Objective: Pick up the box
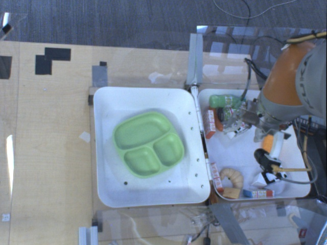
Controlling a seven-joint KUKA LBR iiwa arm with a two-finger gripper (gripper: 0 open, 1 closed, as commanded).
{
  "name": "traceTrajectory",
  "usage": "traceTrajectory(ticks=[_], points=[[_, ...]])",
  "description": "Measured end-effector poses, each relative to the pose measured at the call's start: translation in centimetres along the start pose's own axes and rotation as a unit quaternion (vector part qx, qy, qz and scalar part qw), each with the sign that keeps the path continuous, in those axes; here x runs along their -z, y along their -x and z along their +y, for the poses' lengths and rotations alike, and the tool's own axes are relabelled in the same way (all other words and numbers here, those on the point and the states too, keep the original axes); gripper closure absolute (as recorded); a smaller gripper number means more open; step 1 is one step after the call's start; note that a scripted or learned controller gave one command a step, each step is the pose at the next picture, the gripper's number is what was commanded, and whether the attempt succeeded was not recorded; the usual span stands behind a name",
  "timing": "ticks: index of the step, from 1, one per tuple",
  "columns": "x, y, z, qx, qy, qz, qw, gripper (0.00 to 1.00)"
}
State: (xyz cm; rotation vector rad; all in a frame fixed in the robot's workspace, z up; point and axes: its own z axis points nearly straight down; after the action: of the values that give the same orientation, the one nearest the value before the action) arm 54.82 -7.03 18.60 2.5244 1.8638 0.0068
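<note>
A green divided plate [148,144] is seen in the left bin [104,188]. In the right bin [301,190], the box [210,123], red and white, is judged to be the carton lying against the left wall, at nine o'clock from the gripper [236,124]. A green bottle [223,101] lies at twelve o'clock from the box, a croissant [231,176] at five o'clock. Whether the claw is apart or together cannot be told. The approach is best made from above, with the wall cleared and the bottle left undisturbed.
</note>
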Motion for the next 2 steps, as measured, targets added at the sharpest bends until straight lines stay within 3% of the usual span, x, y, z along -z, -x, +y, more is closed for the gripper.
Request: traceTrajectory(ticks=[1, 2], points=[[-0.1, -3.5, 0.1, -0.071, -0.001, 0.0, 0.9975, 0.0], [-0.8, 3.7, -4.7, -0.081, -0.002, -0.001, 0.9967, 0.0]])
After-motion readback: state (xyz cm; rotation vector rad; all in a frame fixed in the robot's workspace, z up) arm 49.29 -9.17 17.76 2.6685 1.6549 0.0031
